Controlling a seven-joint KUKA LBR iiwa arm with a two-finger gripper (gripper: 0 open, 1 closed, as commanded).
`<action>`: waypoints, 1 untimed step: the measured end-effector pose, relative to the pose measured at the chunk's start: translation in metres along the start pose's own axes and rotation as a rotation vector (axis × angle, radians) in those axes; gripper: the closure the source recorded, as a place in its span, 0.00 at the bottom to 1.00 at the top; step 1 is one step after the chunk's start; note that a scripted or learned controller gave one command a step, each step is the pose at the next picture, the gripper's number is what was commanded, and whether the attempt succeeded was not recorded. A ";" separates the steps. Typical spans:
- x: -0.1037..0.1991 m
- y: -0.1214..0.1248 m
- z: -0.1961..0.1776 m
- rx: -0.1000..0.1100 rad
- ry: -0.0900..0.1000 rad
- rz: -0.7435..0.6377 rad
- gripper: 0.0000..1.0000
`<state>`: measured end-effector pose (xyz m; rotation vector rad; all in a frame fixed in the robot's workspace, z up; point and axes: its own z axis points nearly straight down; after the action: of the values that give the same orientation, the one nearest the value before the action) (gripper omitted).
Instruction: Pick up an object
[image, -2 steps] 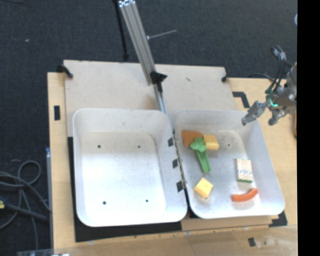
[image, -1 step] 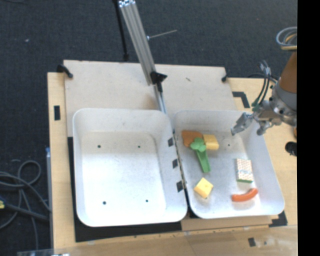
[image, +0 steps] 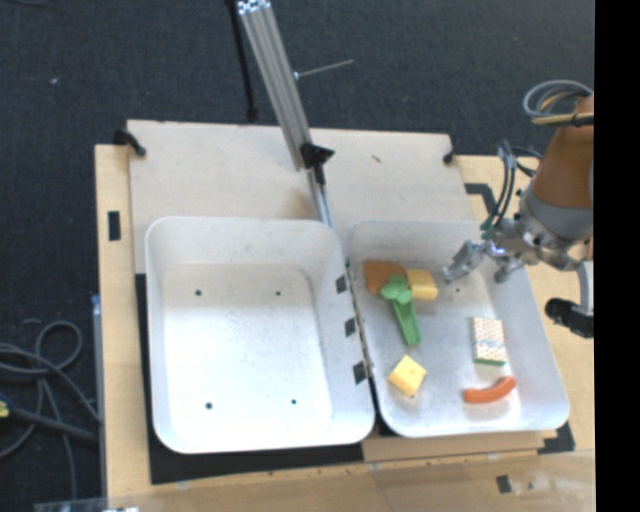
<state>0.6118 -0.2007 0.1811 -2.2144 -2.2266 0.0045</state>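
Bins sit side by side on the bench (image: 250, 165), and the right bin (image: 535, 395) holds all the loose things. Near its upper left lie an orange-brown block (image: 380, 273), a small yellow block (image: 423, 287) touching it on the right, and a green toy (image: 402, 310) that runs down from between them. Lower down, a yellow wedge (image: 407, 376) rests close to the divider between the bins. Toward the right side a small patterned box (image: 488, 340) lies flat, and below it a curved orange sausage (image: 489, 391) sits near the front rim. The left bin (image: 170, 260) stands beside it. From the right, the arm (image: 565, 180) reaches over the right bin's upper right corner, and its gripper (image: 470, 262) hangs above bare floor just right of the yellow block, holding nothing; whether its jaws stand wide or narrow cannot be told.
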 end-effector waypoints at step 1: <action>0.001 0.005 0.044 0.000 -0.001 -0.002 0.00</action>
<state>0.6164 -0.1993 0.1376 -2.2127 -2.2290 0.0050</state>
